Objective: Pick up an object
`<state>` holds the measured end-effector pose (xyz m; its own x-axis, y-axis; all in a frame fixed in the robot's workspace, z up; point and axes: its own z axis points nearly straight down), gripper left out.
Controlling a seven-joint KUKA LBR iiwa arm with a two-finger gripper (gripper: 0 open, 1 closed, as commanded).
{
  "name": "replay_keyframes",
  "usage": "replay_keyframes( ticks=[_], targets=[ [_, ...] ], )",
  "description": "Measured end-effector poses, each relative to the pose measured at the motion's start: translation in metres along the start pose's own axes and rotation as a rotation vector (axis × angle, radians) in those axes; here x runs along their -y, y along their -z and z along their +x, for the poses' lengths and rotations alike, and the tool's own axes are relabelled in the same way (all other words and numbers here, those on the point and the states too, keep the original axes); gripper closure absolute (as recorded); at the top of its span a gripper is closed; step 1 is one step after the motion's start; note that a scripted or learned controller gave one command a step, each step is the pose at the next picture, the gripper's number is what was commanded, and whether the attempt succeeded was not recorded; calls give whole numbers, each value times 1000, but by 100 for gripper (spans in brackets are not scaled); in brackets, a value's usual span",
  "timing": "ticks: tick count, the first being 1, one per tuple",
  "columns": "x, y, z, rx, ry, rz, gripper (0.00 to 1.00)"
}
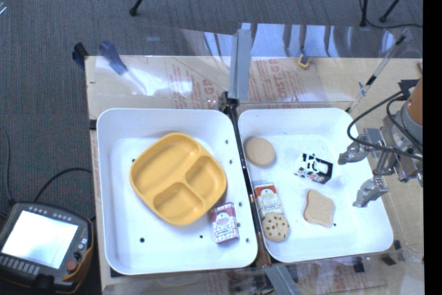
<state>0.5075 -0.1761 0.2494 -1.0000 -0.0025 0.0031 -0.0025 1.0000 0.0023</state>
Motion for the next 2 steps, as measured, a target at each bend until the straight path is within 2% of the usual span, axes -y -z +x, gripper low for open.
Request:
replay_keyframes(
  ticks=[1, 2],
  targets=[
    [3, -155, -17, -11, -55, -3, 0],
    [-1, -143, -22, -3, -46, -2, 100]
  ],
)
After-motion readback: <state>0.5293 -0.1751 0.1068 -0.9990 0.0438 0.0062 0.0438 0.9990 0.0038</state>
